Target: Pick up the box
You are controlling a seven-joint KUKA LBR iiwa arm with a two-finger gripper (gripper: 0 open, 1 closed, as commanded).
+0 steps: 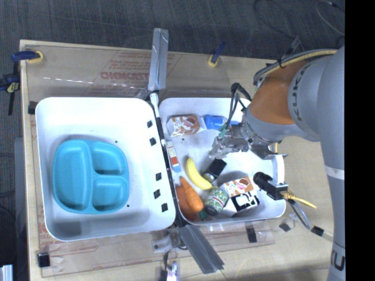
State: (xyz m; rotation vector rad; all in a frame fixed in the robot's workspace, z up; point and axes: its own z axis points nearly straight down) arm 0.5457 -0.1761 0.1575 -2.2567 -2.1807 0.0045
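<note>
the pincer (225, 147) is hanging over the middle of the right bin (206, 109), and its fingers are too blurred and crowded by cables to tell whether they are wide or narrow; nothing is showing between them. a small black object (215, 167) is lying just below it on the bin floor. the box (184, 124), white with a brown picture, is lying flat near the bin's upper left corner, left of the pincer and apart from it. a blue item (214, 122) is sitting just right of the box. lower down, a banana (197, 174) is lying at a slant, a carrot (188, 196) is touching it from below, and a green can (216, 199) and a printed packet (241, 193) are resting beside them. the left bin (88, 105) is holding a blue divided tray (91, 175). both bins are sitting on the tabletop (82, 63).
</note>
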